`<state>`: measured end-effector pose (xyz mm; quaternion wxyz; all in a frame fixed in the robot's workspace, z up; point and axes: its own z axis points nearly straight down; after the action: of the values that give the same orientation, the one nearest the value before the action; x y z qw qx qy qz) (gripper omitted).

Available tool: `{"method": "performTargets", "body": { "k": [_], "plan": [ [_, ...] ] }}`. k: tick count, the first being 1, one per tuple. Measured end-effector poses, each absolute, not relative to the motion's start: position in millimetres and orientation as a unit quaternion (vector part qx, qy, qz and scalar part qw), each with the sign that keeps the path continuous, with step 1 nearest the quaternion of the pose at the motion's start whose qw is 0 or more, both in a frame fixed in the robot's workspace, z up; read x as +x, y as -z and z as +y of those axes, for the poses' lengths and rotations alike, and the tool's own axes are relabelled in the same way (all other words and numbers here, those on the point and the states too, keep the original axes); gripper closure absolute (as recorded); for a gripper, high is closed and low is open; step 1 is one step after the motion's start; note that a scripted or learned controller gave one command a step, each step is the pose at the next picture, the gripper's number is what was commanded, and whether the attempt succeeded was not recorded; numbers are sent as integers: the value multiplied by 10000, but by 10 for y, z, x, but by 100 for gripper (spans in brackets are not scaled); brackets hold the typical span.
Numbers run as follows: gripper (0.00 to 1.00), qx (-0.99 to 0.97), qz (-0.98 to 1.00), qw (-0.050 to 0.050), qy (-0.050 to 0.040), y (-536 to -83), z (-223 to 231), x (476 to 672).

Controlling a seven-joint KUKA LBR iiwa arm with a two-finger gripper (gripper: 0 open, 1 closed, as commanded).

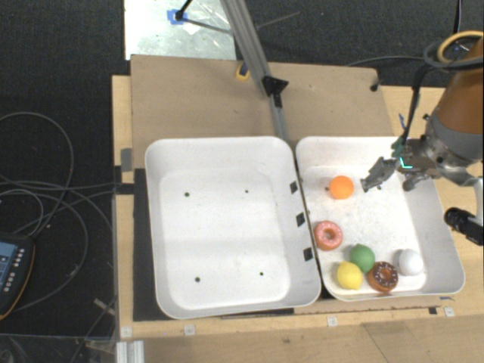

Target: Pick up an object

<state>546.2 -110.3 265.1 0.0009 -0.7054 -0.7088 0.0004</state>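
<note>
The right bin (pixel 446 237) holds several small objects. An orange ball (pixel 341 187) lies near its back left. A pink frosted donut (pixel 327 235) sits by the left wall. At the front are a green ball (pixel 362 256), a yellow ball (pixel 349 275), a chocolate donut (pixel 383 276) and a white ball (pixel 411 262). My gripper (pixel 393 180) hangs over the back of this bin, just right of the orange ball and apart from it. Its fingers are spread open with nothing between them.
The left bin (pixel 162 203) stands beside the right one, their walls meeting near the middle. A grey pole (pixel 249 36) slants in from the top toward the bins' back edge. Cables lie on the floor at left.
</note>
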Motion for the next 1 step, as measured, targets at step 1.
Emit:
{"method": "performTargets", "body": {
  "k": [1],
  "plan": [
    [0, -7061, -7081, -6, 7, -2669, -1105, 5469]
  ]
}}
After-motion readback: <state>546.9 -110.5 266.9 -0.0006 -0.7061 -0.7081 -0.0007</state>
